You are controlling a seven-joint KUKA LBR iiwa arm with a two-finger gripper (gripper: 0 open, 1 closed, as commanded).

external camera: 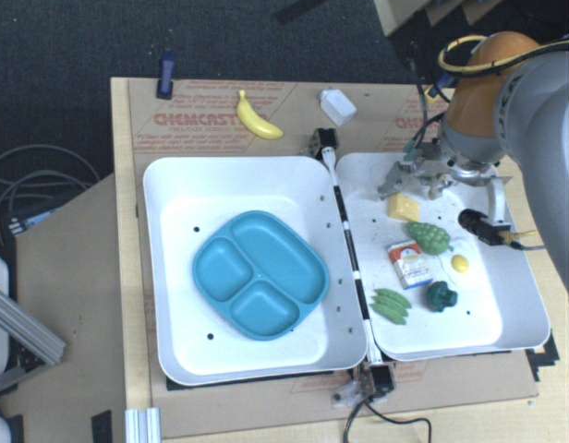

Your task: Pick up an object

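The arm [506, 90] bends down into the right bin [515, 312]. Its gripper [416, 178] hangs just above the yellow block [404, 209], jaws spread apart.

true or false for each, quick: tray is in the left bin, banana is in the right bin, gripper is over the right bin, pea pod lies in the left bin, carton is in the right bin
1. The blue tray lies in the left bin. True.
2. The banana is in the right bin. False: it lies on the bench behind the left bin.
3. The gripper is over the right bin. True.
4. The pea pod lies in the left bin. False: it lies in the right bin, near its front left.
5. The carton is in the right bin. True.
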